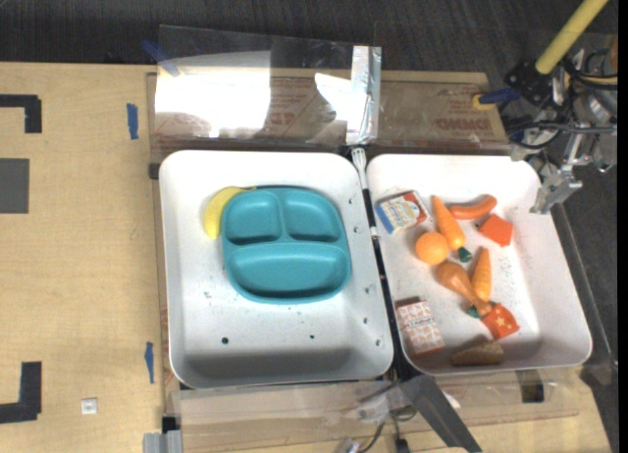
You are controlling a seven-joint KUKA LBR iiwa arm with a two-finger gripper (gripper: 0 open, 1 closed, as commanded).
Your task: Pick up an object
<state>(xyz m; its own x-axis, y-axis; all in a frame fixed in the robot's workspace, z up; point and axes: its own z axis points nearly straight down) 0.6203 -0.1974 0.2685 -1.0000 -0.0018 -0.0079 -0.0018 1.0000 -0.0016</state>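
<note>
- At the right bin's (pixel 564 275) far right corner, the gripper (pixel 555 189) is seen hanging just above the rim; whether its fingers are parted cannot be told, and nothing is seen held.
- Toy food lies clustered mid-bin: an orange ball (pixel 431 247), carrots (pixel 448 224), a small carton (pixel 400 211).
- The ball is best avoided; a carrot should be approached across its narrow width, away from its neighbours.

Red printing on the cardboard sheet (pixel 432 120) behind the bins, too blurred to read. More of the same red lettering under the clear plastic panel (pixel 260 93), washed out by glare. Printed label on the small white-and-blue carton (pixel 400 211) in the right bin (pixel 564 275), illegible. Red-patterned print on the small box (pixel 420 326) near that bin's front edge, also unreadable.
</note>
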